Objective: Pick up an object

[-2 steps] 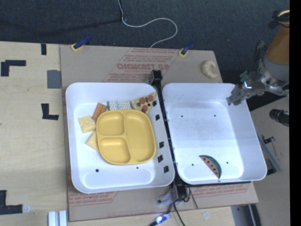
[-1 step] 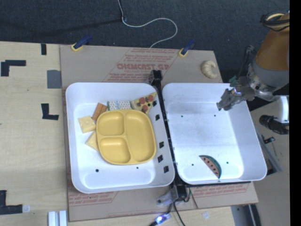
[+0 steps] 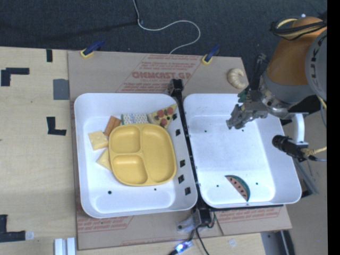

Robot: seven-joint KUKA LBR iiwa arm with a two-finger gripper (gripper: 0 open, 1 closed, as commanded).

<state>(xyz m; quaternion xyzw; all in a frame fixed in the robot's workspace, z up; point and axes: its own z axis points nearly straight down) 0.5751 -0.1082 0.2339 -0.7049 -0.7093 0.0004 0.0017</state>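
A watermelon slice [image 3: 238, 187] lies flat near the front edge of the right bin [image 3: 212, 142]. My gripper [image 3: 237, 120] hangs over the far right part of that bin, well behind the slice, with nothing visible between its fingers. In the left bin [image 3: 87, 142] a yellow divided plate [image 3: 142, 154] sits on top of several flat toy foods: a pale cracker [image 3: 98, 140], a brown piece [image 3: 111, 125] and a pizza slice [image 3: 163, 115].
A tan lump [image 3: 238, 77] rests on the cardboard behind the right bin. Black clamps [image 3: 176, 86] join the bins along the middle divider. A black fixture [image 3: 289, 145] juts over the right bin's right rim.
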